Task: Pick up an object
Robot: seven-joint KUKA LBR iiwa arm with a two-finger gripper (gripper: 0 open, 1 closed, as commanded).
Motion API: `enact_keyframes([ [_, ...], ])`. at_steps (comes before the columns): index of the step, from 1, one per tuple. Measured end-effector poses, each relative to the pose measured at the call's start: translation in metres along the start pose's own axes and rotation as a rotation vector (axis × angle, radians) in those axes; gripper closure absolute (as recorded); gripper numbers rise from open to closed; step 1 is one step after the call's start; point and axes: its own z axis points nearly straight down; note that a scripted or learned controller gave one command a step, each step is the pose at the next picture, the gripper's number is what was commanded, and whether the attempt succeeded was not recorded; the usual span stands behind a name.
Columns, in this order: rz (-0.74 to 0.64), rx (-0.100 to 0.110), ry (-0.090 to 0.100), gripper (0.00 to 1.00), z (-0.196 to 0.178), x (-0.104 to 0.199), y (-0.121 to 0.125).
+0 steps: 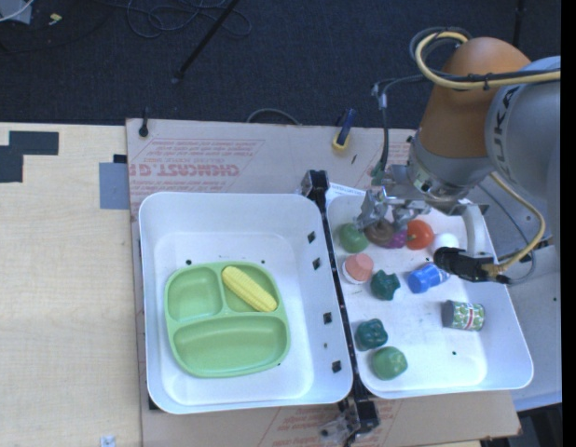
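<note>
At the far end of the right bin (498,361), the gripper (389,220) reaches down among a cluster of toys: a green piece (352,239), a purple piece (396,238) and a red tomato-like piece (418,235). Whether it is spread or closed, or grasping any of them, cannot be told. The grey arm (512,133) bends in from the right, orange band above the wrist. A yellow corn (249,289) lies in the green tray (227,343) in the left bin (176,222).
</note>
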Motion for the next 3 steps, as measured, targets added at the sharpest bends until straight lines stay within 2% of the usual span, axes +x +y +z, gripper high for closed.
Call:
enact_keyframes([
  [1, 0.003, -0.001, -0.001, 1.00, -0.002, 0.002, 0.001],
  [2, 0.001, 0.000, -0.001, 1.00, -0.010, 0.015, -0.008],
  [3, 0.003, -0.001, -0.001, 1.00, -0.011, 0.010, -0.008],
])
